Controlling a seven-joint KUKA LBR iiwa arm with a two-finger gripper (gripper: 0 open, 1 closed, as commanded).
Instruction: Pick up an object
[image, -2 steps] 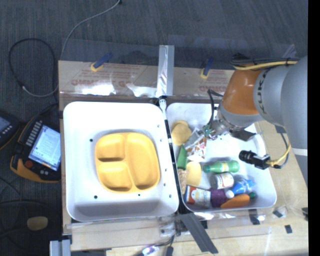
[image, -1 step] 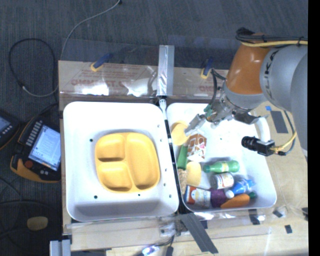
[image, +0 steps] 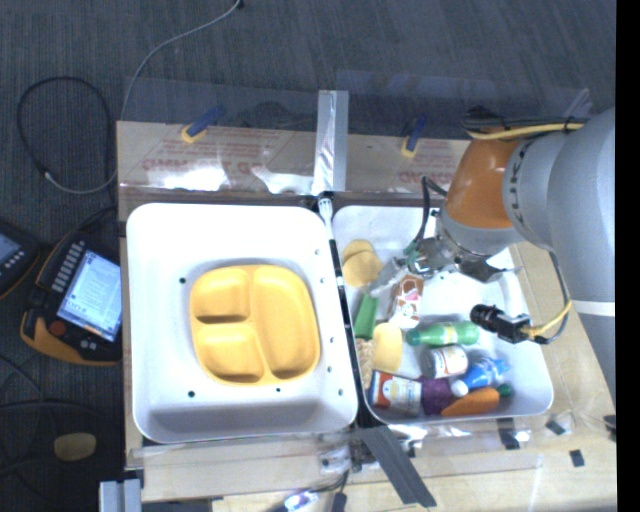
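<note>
The right bin holds a heap of small items: a yellow round piece, a green stick, a pale yellow lump, a green bottle, a blue bottle, an orange carrot and a red-labelled can. My gripper hangs over the upper middle of this bin, just above a small white and brown packet. The grey arm with its orange band comes in from the upper right.
The left bin holds a yellow divided plate. A metal divider post stands behind the bins. A handheld pendant lies on the floor at left. Cables run beside the arm.
</note>
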